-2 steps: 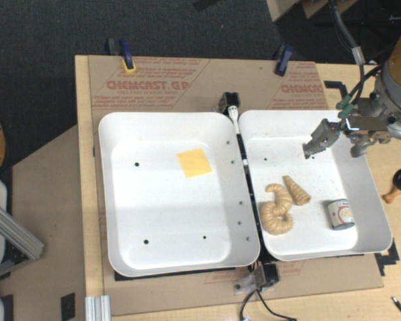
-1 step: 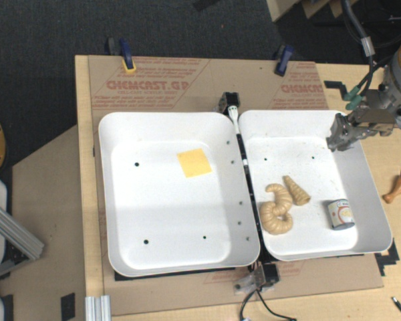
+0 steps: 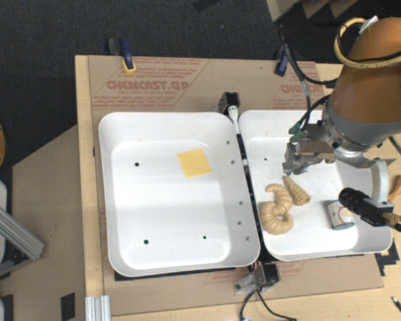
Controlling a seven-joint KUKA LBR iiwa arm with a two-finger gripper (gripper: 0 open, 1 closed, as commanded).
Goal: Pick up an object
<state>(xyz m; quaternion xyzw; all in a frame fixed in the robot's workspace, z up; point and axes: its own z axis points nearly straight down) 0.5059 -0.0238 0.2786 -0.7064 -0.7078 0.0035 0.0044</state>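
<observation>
**Dark carpet, brown-sheeted counter: robot arm poised over right bin's tan pieces**

Dark carpet surrounds a counter (image 3: 93,283) faced with brown sheet, where two shallow white bins sit side by side, pinned edge to edge, apparently so neither slides under the arm. Blue clamps (image 3: 127,51) grip the sheet's far edge. Red print on that sheet reads "CHEMCAST GP" (image 3: 147,83); a second printing to the right is partly hidden by the arm and cannot be read whole.

The hand (image 3: 299,169) hangs low over the right bin (image 3: 267,136), just far of a tan cone-shaped piece (image 3: 298,191), which lies touching a curled tan piece (image 3: 277,211). Whether the hand is apart or together cannot be told from this angle, and nothing is seen clamped in it. Its position suggests the cone is the intended pick. A small grey-and-orange item (image 3: 339,215) lies nearer the bin's right side; any lettering on it is too small to read. A flat yellow square (image 3: 194,162) rests alone in the left bin (image 3: 108,179), well apart from the arm.
</observation>
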